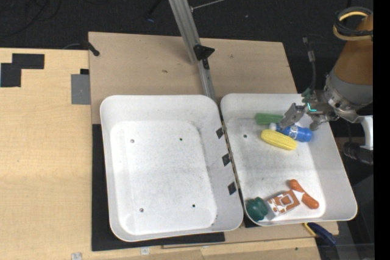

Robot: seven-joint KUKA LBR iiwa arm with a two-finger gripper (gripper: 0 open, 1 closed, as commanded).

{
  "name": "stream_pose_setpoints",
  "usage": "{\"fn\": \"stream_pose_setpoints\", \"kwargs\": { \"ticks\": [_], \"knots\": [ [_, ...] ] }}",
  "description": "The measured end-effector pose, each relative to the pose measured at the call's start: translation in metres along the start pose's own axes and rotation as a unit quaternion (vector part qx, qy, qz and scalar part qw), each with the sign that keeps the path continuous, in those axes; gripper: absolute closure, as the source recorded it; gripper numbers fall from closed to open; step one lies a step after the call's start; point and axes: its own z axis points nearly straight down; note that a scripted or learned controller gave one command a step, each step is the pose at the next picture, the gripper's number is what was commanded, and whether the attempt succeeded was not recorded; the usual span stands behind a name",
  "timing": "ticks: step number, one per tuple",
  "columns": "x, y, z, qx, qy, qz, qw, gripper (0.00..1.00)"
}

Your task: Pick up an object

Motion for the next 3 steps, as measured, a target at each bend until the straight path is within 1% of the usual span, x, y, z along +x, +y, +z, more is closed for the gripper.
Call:
{"fn": "stream_pose_setpoints", "kwargs": {
  "ticks": [1, 2, 3],
  "knots": [
    [-0.006, 0.006, 0.053, 0.002, 0.0, 0.001, 1.0, 0.0],
    [-0.005, 0.005, 0.107, 0.003, 0.001, 0.002, 1.0, 0.0],
    [-0.006, 0.006, 0.094, 0.001, 0.0, 0.003, 1.0, 1.0]
  ]
}}
